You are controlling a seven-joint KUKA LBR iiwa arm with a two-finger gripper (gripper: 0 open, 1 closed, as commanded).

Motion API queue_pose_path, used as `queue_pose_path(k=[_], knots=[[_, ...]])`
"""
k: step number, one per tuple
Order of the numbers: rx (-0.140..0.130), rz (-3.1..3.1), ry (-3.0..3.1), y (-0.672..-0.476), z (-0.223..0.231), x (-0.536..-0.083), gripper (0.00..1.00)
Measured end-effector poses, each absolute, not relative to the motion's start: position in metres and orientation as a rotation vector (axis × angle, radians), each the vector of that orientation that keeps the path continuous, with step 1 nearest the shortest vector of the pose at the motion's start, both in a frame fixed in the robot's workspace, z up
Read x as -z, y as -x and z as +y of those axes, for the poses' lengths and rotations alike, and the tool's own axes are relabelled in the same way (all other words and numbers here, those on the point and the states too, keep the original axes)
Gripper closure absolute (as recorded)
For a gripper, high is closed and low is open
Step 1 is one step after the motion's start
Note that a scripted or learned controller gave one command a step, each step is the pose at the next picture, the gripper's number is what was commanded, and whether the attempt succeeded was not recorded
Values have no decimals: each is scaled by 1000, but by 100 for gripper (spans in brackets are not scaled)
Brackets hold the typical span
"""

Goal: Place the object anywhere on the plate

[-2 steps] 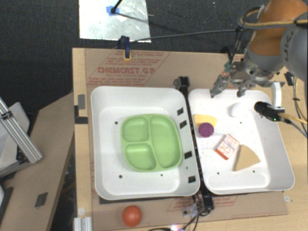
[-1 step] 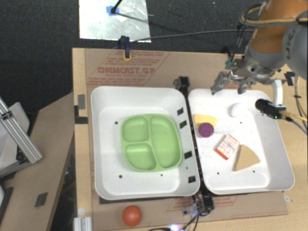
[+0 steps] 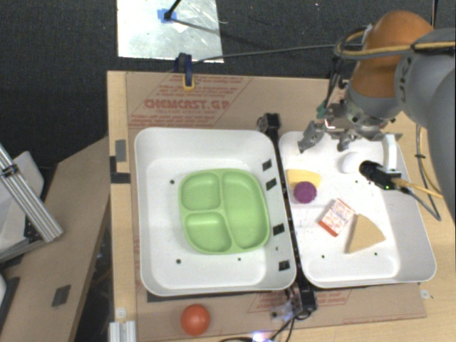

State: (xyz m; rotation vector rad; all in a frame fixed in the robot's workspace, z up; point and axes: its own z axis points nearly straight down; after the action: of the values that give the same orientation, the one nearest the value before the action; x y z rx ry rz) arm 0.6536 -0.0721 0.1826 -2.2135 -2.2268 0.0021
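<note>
My gripper [image 3: 326, 138] hangs over the far edge of the right bin [image 3: 410, 266], fingers spread apart with nothing between them; below it toward the divider sit a yellow wedge [image 3: 302, 177] and a purple ball [image 3: 305, 192], touching; a red-and-white packet [image 3: 335, 217] and a tan triangular piece [image 3: 365, 234] lie nearer the front, with bare floor around them; the green plate [image 3: 222, 211] sits centred in the left bin [image 3: 153, 162], white margin on every side.
</note>
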Motion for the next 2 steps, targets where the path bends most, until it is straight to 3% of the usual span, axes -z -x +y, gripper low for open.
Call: queue_pose_path(k=[2], knots=[[0, -2224, 2219, -654, -71, -83, 0]])
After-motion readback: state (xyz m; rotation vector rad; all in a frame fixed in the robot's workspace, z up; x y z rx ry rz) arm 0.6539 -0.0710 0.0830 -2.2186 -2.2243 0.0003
